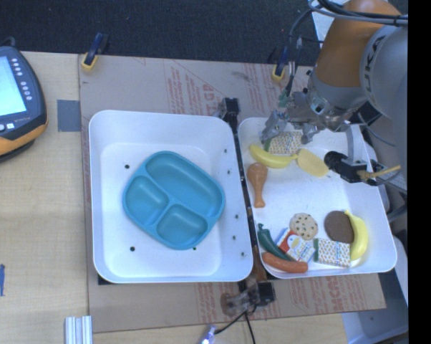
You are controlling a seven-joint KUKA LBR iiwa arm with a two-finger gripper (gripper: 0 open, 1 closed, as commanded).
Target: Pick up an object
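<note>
Gripper is low over the far left corner of the right bin, arm coming in from the right. We can't tell how far it's open, and we don't see anything gripped.

Directly under it, partly covered: a pale checkered waffle piece. That's the closest candidate. We can't say if there's contact.

Working outward in the right bin:
- curved banana just in front of the waffle piece, touching or overlapping its near edge
- pale yellow oval piece beside the banana's right tip
- drumstick near the left wall, just below the banana
- near side, well apart from the gripper: cookie, brown disc, second banana curving round the disc's right side
- near left corner: green pepper and red sausage, packed close with a small carton and a cracker pack

Left bin holds a blue divided plate, flat, roughly centred.

On the table far left we see a handheld control pendant, well apart from both bins.
</note>
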